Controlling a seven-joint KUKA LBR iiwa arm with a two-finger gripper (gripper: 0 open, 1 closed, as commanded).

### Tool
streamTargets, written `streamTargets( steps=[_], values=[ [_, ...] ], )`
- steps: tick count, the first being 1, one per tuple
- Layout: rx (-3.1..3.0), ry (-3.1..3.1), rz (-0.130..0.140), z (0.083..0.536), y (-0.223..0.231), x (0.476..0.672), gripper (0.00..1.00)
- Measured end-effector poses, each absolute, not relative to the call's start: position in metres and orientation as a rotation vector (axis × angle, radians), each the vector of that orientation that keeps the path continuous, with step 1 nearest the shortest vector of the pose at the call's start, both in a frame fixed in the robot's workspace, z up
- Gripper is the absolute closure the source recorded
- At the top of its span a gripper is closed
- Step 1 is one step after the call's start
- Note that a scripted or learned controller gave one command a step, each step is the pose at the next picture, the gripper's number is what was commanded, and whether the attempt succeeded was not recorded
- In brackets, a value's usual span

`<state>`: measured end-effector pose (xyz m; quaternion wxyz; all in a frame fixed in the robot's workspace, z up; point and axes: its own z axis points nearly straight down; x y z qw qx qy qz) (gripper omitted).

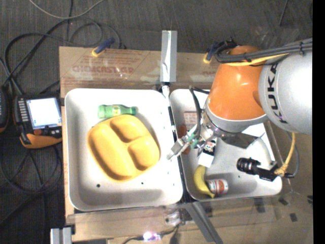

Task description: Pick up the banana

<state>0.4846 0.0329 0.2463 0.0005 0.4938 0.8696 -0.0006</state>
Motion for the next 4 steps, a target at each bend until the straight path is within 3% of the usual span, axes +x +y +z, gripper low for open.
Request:
streamTargets(
  steps=[1, 2, 3, 4],
  values=[
    [1.861, 2.536, -0.006, 0.182, 0.040, 0.482, 0.00],
    [1.864, 2.537, -0.007, 0.190, 0.039, 0.483, 1.00],
    [1.864, 2.537, -0.008, 0.190, 0.039, 0.483, 0.00],
    [1.892, 2.509, -0.003, 0.214, 0.038, 0.484, 0.00]
  ],
)
